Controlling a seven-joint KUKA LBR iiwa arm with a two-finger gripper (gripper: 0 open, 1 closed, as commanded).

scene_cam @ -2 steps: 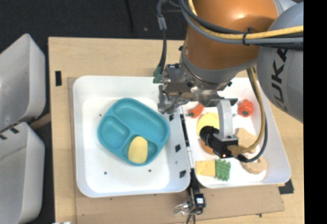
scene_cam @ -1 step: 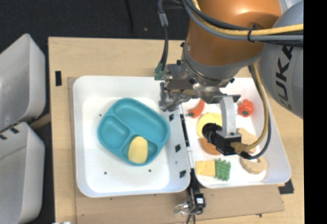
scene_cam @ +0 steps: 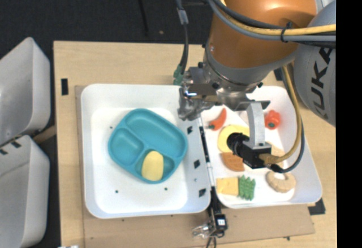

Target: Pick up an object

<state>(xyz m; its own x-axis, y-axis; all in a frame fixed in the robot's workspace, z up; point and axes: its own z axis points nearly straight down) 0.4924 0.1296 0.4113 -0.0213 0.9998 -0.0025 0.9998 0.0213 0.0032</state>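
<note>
Camera view, Jo: where does it put the hand (scene_cam: pixel 190 107)?

Low over the seam where the left bin (scene_cam: pixel 96 185) meets the right bin (scene_cam: pixel 308 176), Sam, under the big orange wrist. Whether it is spread or closed I cannot tell, since the wrist hides it, and I see nothing gripped.

So which step is this?

I'd judge the approach: nothing is lifted, everything lies flat.

What is within reach?

Nearest is an orange-red toy chilli (scene_cam: pixel 218 120), just right of the hand in the right bin. Beyond it lie a yellow crescent, possibly a banana (scene_cam: pixel 229 131), a small red-orange piece (scene_cam: pixel 272 119), a brown bread-like piece (scene_cam: pixel 232 161), a cheese wedge (scene_cam: pixel 228 186) touching a green leafy piece (scene_cam: pixel 246 187), and a pale mushroom-like slice (scene_cam: pixel 281 182).

And the left bin?

A teal divided plate (scene_cam: pixel 133 139) with a yellow lump (scene_cam: pixel 151 166) in one compartment.

Next move?

The hand should shift off the bin walls, centre over the chilli, line up across its narrow width, then drop. Closing on the rim is the risk.
</note>
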